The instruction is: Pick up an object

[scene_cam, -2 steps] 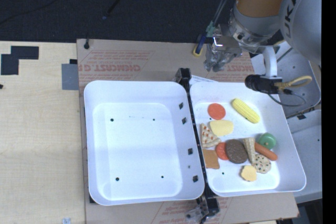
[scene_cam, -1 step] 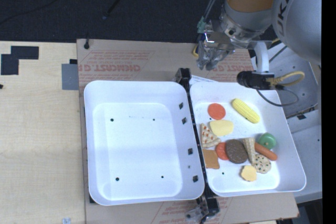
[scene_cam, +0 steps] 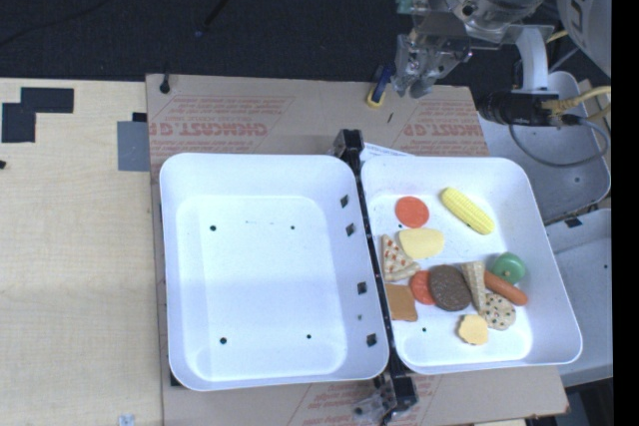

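Note:
The right bin [scene_cam: 534, 214] holds several toy foods. A yellow corn cob [scene_cam: 467, 211] lies toward the back, with a red disc [scene_cam: 411, 212] to its left. Nearer the front are a yellow wedge [scene_cam: 421, 242], a checked pizza-like slice [scene_cam: 397, 259], a brown cracker [scene_cam: 401, 302], a dark round cookie [scene_cam: 449, 286], a green apple [scene_cam: 509, 267], an orange sausage [scene_cam: 505, 289] and a speckled biscuit [scene_cam: 496, 314]. My gripper [scene_cam: 415, 80] hangs high behind the right bin's back left corner, well apart from all the food.
The left bin [scene_cam: 175, 214] stands beside the right one, joined by a black divider [scene_cam: 357, 234]. A small blue and yellow item [scene_cam: 377, 93] sits on the cardboard just left of the gripper. Cables and a grey base [scene_cam: 544, 105] crowd the back right.

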Motion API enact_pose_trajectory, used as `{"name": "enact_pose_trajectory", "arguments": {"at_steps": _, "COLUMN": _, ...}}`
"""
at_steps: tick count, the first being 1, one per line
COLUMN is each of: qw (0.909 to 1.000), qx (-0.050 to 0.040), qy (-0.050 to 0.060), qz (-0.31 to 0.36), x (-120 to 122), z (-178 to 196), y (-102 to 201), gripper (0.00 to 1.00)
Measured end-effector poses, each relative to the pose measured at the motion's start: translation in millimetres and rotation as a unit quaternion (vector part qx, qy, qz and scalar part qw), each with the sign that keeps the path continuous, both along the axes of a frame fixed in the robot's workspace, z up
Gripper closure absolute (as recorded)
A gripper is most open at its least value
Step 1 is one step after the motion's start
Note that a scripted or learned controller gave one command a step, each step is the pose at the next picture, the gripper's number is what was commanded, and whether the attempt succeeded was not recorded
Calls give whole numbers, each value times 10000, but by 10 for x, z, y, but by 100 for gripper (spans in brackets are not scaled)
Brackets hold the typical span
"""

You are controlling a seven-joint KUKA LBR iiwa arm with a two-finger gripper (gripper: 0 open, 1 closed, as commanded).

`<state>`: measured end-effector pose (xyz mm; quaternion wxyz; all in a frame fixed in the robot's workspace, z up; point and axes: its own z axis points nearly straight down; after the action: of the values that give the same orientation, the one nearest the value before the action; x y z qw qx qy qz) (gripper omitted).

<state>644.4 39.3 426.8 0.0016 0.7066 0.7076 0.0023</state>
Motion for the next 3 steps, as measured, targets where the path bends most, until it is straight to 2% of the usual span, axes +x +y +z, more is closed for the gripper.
{"name": "enact_pose_trajectory", "arguments": {"at_steps": 2, "qw": 10000, "qx": -5, "qy": 15, "qz": -7, "x": -4, "z": 926, "y": -192, "gripper": 100}}
{"name": "enact_pose_trajectory", "arguments": {"at_steps": 3, "qw": 10000, "qx": -10, "qy": 30, "qz": -29, "x": -5, "z": 1118, "y": -675, "gripper": 100}}
